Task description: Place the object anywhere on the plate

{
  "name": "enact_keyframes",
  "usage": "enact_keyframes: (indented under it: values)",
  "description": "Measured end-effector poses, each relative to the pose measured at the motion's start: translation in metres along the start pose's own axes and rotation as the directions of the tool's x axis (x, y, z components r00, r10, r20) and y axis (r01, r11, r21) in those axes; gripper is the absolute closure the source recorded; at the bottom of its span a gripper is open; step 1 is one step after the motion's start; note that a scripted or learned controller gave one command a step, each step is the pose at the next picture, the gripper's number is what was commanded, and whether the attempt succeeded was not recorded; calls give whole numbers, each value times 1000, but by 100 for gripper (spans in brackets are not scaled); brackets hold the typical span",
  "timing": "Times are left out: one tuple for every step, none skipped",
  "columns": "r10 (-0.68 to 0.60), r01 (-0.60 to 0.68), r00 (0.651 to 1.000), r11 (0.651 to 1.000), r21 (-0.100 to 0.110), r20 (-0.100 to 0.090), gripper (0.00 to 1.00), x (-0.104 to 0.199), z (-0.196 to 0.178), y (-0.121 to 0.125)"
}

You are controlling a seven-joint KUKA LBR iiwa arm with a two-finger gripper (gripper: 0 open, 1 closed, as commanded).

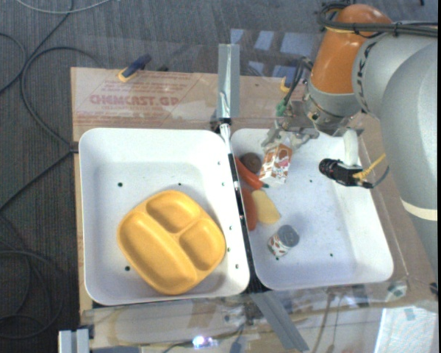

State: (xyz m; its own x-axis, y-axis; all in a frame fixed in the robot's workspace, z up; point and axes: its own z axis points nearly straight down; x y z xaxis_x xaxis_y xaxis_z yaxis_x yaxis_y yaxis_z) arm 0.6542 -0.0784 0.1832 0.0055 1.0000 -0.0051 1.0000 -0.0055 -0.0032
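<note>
My gripper [283, 142] is over the right bin [353, 226], at its 11 o'clock part. The carton [276, 162] hangs between my fingers, so my jaws are closed on it. The yellow plate [171, 241] lies in the left bin [110, 168], toward 6 o'clock.
</note>
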Motion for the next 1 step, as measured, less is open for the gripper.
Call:
enact_keyframes:
  values:
    - [171, -171, 985, 985, 1, -4, 100, 62, -41, -26]
